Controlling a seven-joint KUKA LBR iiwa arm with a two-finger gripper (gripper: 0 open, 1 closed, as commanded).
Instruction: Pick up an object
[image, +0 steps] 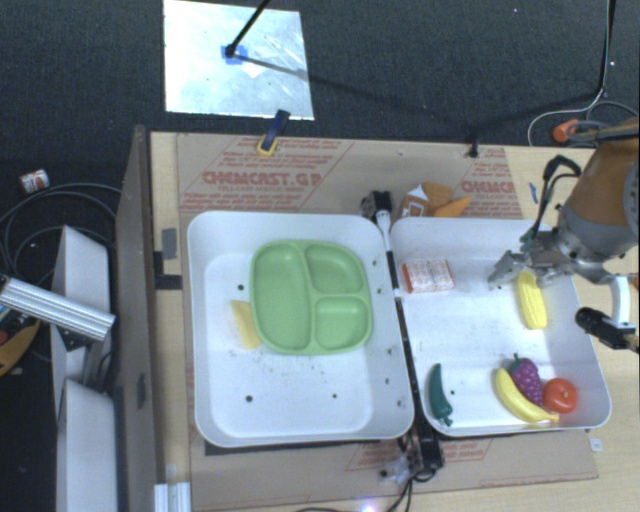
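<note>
Lying near the front of the right bin (470, 330) are a banana (520, 397), grapes (527, 378), tomato (561, 396) and green pepper (438, 394). Farther back, the corn (531, 300) rests just below the gripper (522, 262), whose finger state I cannot tell. Corn looks light, stiff, plastic-slick; grasping across its middle seems safest.

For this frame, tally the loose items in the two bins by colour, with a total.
Yellow: 3 – corn cob, banana, yellow wedge
Green: 2 – divided plate, dark green pepper
Purple: 1 – grapes
Red: 1 – tomato
Red and white: 1 – small packet
Total: 8
</note>
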